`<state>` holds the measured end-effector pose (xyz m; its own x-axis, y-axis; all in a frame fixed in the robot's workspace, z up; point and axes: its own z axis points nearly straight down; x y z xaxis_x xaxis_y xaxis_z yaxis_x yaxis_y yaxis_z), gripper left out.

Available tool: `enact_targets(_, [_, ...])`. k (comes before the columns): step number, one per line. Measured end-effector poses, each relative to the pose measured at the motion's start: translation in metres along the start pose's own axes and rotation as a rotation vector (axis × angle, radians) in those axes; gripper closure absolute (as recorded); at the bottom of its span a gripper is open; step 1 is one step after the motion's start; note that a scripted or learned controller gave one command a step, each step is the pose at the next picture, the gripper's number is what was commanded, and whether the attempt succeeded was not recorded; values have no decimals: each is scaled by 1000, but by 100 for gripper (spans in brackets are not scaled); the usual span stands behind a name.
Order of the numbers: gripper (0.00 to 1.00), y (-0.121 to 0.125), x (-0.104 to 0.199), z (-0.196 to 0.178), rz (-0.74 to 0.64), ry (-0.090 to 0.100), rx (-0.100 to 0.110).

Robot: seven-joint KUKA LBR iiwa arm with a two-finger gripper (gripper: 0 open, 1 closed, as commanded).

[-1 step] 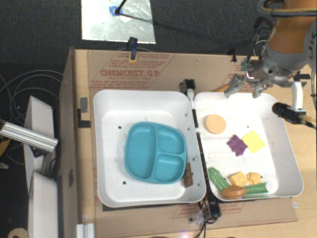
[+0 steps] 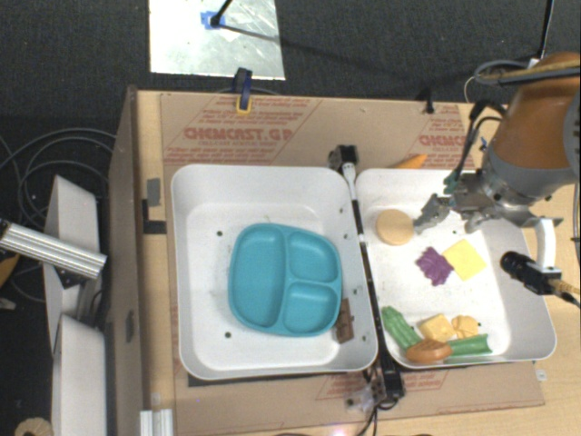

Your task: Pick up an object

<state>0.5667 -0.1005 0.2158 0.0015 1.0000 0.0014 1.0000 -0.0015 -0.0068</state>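
**Camera view: gripper over the right bin, nothing between its fingers**

Camera view looks down on two white bins on a cardboard-covered bench. The left bin (image 2: 195,198) sits at centre frame and holds a teal divided plate (image 2: 285,280); a small brown piece (image 2: 345,320) lies at that bin's lower right edge, beside the plate.

The right bin (image 2: 536,330) holds the loose things. A round tan disc (image 2: 394,226) lies at its upper left, near the divider. To the right of centre are a purple cluster (image 2: 434,265) and a yellow square (image 2: 466,258), just beside each other. Along the bin's lower edge sits a huddle — a green pod (image 2: 398,325), an orange-yellow chunk (image 2: 437,327), another small yellow piece (image 2: 466,323), a second green piece (image 2: 467,343) and an orange piece (image 2: 427,352), packed close together.

The arm enters from the right of the frame, its orange band at upper right. The gripper (image 2: 458,209) hangs above the upper part of the right bin, between the disc and the yellow square. Its fingers stand spread apart — one (image 2: 430,213) reaches toward the disc — and hold nothing.
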Motion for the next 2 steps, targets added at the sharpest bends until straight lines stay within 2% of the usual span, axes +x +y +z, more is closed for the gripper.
enact_targets(1, [0,-16,-57,107,2,-2,-4])
enact_targets(2, [0,-20,-41,132,-5,-1,-6])
